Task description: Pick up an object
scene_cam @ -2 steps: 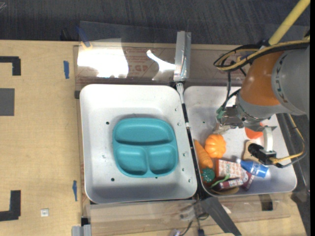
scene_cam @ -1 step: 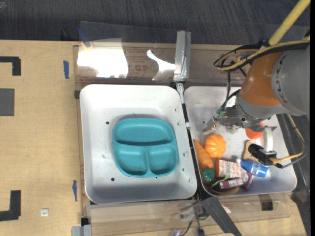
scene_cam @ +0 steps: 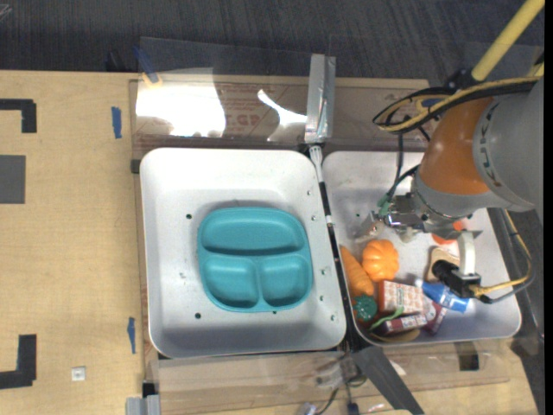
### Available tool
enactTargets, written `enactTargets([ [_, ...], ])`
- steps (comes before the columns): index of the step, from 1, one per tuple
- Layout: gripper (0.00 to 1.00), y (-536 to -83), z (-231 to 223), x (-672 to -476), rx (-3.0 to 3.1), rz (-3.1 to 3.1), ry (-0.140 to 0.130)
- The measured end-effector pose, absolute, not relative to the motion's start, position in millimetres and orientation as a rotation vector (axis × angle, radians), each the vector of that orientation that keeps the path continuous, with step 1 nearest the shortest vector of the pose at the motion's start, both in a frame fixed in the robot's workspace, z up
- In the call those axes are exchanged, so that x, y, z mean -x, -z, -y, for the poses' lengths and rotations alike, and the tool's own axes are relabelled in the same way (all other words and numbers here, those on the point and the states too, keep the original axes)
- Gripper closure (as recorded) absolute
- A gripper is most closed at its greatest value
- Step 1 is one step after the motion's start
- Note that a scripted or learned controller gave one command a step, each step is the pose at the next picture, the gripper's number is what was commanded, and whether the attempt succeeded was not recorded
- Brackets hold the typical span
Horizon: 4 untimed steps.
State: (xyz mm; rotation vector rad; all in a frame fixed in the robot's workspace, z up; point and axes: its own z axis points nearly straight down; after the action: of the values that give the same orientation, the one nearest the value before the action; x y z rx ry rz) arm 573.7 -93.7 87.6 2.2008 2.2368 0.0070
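Observation:
The right bin (scene_cam: 346, 175) holds a pile of small objects along its near side. A small orange pumpkin (scene_cam: 380, 258) sits in the middle, with an orange carrot-like piece (scene_cam: 352, 271) to its left. A red carton (scene_cam: 401, 297), a green round piece (scene_cam: 365, 308) and a blue-and-white item (scene_cam: 445, 296) lie nearer the front edge. My gripper (scene_cam: 390, 213) hangs low over the right bin, just behind the pumpkin and apart from it, below the orange band (scene_cam: 454, 158) of the arm. Nothing shows in its grasp.
The left bin (scene_cam: 164, 188) carries a teal divided tray (scene_cam: 255, 256). A white and orange object (scene_cam: 455, 247) lies at the right bin's right side under the arm. Cables (scene_cam: 415, 106) loop behind the arm. Cardboard bench (scene_cam: 65, 232) spreads to the left.

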Motion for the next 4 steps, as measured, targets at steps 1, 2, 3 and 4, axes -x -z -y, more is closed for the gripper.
enactTargets([
  [1,0.0,-87.8,101.4,-567.6,-2.088,-2.342,-0.008],
  [2,1.0,-99.7,102.4,-569.3,-2.087,-2.335,-0.013],
  [3,0.0,-99.0,102.5,-568.8,-2.088,-2.336,-0.012],
  [4,0.0,-88.0,100.0,-532.3,-2.134,-2.297,-0.009],
])
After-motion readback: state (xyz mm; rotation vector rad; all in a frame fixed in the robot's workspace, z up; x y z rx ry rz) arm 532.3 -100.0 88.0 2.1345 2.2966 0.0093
